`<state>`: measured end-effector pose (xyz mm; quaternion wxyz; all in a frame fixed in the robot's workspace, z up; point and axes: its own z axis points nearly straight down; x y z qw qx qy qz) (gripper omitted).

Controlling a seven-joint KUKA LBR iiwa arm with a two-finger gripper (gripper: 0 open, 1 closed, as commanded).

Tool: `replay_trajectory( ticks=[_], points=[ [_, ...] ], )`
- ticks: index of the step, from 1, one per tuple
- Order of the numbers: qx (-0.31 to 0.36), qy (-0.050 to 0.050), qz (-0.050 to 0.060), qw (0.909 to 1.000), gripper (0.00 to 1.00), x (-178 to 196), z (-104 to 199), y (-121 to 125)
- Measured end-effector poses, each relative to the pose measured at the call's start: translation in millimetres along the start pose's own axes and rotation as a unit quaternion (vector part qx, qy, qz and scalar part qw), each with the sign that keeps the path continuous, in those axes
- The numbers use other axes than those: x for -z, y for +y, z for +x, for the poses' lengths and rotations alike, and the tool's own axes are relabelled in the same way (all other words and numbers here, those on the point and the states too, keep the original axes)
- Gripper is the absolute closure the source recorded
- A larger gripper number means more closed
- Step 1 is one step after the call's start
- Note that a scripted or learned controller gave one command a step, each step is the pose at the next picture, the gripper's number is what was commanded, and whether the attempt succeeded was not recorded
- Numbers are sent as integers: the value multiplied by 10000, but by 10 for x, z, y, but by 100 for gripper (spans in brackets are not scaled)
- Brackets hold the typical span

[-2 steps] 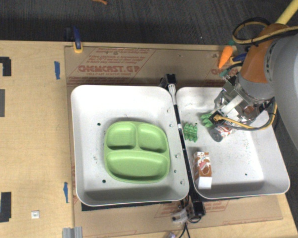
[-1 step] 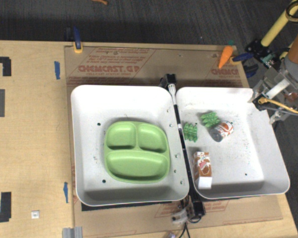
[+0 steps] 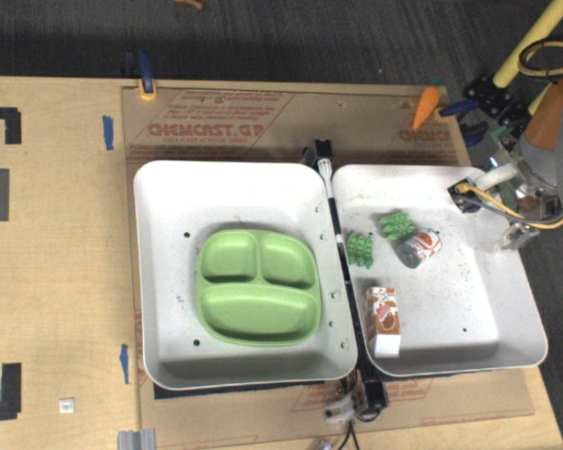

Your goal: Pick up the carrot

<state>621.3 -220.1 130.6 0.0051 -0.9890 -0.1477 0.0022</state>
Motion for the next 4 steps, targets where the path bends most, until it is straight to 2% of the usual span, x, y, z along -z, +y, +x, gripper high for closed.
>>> replay_trajectory(
  ticks=[1, 2, 4],
  points=[
    [-263, 35, 60, 9996, 0, -385, 288, 18],
    [-235, -18, 43, 9997, 100, -286, 262, 34],
    [-193, -24, 43, 9998, 100, -83, 271, 26]
  ],
)
